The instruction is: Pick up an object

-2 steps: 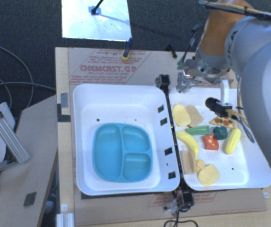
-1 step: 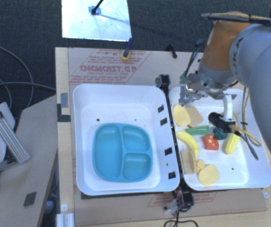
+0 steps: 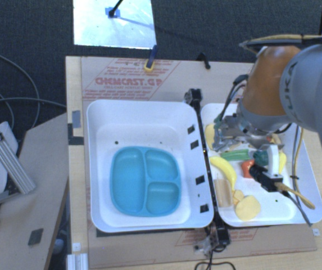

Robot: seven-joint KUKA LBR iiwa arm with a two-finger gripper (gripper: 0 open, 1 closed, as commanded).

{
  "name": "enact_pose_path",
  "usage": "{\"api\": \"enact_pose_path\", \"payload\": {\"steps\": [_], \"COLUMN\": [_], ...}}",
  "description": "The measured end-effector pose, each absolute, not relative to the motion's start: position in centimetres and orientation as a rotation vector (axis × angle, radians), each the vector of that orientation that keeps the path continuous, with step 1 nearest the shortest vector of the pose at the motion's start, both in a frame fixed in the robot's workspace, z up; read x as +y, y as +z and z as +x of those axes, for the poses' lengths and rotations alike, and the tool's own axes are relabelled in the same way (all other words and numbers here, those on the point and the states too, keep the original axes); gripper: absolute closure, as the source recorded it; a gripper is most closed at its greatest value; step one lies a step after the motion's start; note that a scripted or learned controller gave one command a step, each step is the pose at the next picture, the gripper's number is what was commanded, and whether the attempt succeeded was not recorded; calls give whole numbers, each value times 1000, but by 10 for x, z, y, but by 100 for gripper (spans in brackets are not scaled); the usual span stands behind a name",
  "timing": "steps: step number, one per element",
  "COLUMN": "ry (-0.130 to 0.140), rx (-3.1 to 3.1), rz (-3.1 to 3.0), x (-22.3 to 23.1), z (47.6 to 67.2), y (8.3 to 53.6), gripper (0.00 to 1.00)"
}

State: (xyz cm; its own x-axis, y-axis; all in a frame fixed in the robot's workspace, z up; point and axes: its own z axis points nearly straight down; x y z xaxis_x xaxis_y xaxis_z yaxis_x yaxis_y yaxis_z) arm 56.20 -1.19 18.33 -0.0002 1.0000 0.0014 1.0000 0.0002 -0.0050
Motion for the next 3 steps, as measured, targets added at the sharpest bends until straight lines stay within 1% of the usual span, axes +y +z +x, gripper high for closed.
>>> {"api": "enact_pose_path", "payload": {"steps": [1, 2, 3], "ry": [1, -27, 22], "rx": [-2228, -2240, -2216], "rz": [-2205, -2221, -2210], "x": [64, 90, 127], "z": [483, 555, 502], "y": [183, 360, 170], "gripper": [100, 100, 100]}}
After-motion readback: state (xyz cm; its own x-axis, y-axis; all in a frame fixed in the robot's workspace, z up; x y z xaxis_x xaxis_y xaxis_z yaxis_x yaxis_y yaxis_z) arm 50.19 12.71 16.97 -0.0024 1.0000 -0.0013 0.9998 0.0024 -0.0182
